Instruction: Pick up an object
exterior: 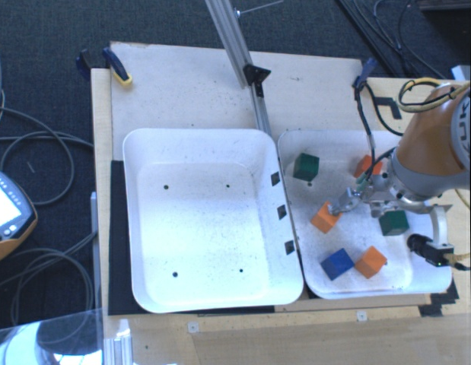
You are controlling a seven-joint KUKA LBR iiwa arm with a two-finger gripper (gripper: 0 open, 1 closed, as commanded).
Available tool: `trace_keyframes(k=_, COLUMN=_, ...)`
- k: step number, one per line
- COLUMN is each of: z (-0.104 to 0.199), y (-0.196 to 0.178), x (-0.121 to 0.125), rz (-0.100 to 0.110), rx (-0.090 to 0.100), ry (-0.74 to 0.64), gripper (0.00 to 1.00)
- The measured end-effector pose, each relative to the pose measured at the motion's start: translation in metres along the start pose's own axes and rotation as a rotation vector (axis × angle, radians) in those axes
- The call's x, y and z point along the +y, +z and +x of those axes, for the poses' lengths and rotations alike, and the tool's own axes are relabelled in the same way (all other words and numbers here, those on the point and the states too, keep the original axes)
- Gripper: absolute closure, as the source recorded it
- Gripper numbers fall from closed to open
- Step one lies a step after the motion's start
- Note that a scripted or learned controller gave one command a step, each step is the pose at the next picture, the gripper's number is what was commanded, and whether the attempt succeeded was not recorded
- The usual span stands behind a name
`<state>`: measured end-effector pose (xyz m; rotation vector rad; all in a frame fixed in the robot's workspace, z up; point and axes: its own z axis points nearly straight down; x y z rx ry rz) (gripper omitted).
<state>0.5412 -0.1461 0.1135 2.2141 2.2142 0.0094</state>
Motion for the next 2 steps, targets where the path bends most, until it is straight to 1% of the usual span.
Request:
trace_keyframes(k=1, z=-0.005, y=0.014, x=0.067, rz=0.004, rx=0.001, ry=-0.003, gripper=0.0)
trace_keyframes(k=2, z=0.042, y=0.013, x=0.122, rz=0.003, rx=-0.006, ry=-0.003, gripper=0.0)
